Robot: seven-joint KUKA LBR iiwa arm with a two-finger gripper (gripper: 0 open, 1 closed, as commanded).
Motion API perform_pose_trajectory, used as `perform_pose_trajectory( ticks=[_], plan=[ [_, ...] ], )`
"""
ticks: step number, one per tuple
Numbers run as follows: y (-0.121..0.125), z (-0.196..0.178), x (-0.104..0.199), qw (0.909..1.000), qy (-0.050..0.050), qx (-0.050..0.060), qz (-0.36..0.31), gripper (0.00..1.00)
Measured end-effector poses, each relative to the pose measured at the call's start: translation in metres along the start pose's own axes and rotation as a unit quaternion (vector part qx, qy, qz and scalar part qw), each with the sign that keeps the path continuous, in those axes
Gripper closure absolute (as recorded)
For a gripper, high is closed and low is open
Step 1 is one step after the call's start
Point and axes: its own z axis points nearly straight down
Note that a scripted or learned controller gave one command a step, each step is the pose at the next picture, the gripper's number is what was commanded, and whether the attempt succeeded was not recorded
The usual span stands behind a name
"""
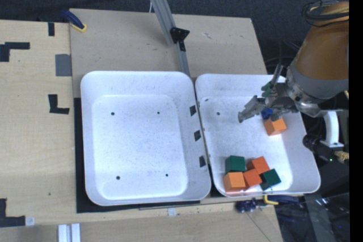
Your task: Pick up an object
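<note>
My gripper (261, 110) hangs over the upper right part of the right bin (227, 88), below the grey and orange arm. An orange block (275, 126) lies just below and to the right of it, with a small blue block (266, 114) partly hidden against the gripper. Whether either block is touched or held is unclear. At the front of the same bin sits a cluster of two green blocks (235, 164) (270, 178) and two orange blocks (234, 180) (256, 170).
The left bin (96, 88) stands beside the right one, their rims meeting in the middle. A slanted grey metal bar (161, 3) crosses the bench behind the bins. The bench edge runs close to the right bin's right rim.
</note>
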Motion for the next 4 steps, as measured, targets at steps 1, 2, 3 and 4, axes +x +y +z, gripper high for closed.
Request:
perform_pose_trajectory(
  ticks=[1,2,3,4],
  plan=[
    [0.000,0.000,0.000,1.0000,0.000,0.000,0.000,0.00],
    [0.007,0.056,0.007,1.0000,0.000,0.003,0.000,0.00],
    [0.000,0.106,0.000,1.0000,0.000,0.003,0.001,0.00],
    [-0.005,0.160,-0.010,1.0000,0.000,0.004,0.001,0.00]
  ],
)
